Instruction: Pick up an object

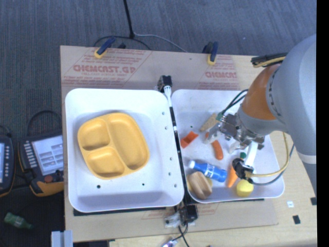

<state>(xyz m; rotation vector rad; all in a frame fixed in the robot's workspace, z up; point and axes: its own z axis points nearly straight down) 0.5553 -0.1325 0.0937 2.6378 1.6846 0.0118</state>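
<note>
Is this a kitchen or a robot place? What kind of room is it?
Probably a robot lab, not a kitchen. A robot arm reaches over two white bins on a clamped board, the food looks like toys, and a control pad lies on grey carpet.

Lighting is even and fairly bright, with no strong directional source. The white bins (72, 138) are close to blown out, showing little surface detail. Shadows are soft and short, faintly pooling under the gripper (232, 138) and beside the small things just below it. The picture is slightly soft and grainy throughout, most blurred on the arm (300, 96) behind the gripper.
</note>
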